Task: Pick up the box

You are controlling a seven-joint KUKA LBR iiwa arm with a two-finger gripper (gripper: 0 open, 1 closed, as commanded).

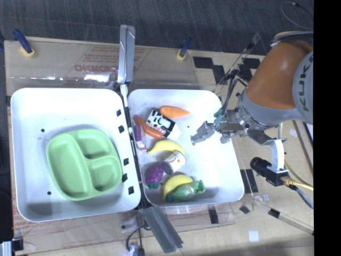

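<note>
The box is small, with a black and white pattern, and lies in the upper left part of the right bin. An orange carrot lies just behind it and a red-orange piece touches its near left side. My gripper hangs over the middle of the right bin, to the right of the box and apart from it. Its fingers are open, pointing left toward the box, with nothing between them.
Near the box lie a pink stick, a banana, a white-capped cup, purple grapes, a second banana and a green piece. The left bin holds a green divided tray.
</note>
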